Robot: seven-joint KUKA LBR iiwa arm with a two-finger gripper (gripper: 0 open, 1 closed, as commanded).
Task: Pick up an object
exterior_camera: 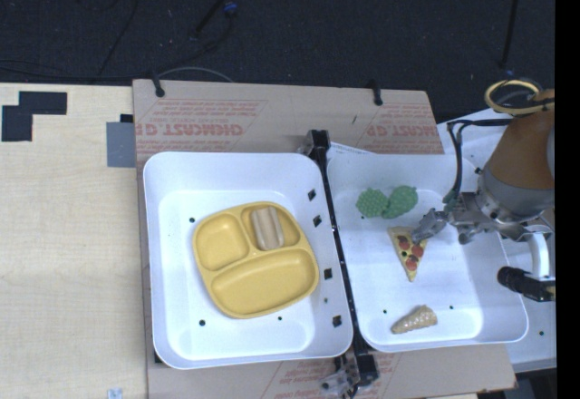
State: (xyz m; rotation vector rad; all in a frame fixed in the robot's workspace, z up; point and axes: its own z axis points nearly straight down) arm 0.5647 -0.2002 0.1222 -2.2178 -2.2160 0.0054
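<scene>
The gripper [433,227] hangs low in the right bin [471,320], its fingers a little apart and holding nothing, so the pick is not yet made. The pizza slice [409,252] lies just at its 7 o'clock, green broccoli [387,201] at 10, a cone [414,320] at 6. The left bin [172,207] holds a yellow tray [256,272].

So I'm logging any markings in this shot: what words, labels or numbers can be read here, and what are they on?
"CHEMCAST GP", in red, appears upside down and mirrored on the brown sheet under the bins, left part.
The same print repeats on its right part, above the right bin.
More red print on the sheet's bottom edge is too cut off to read.
</scene>
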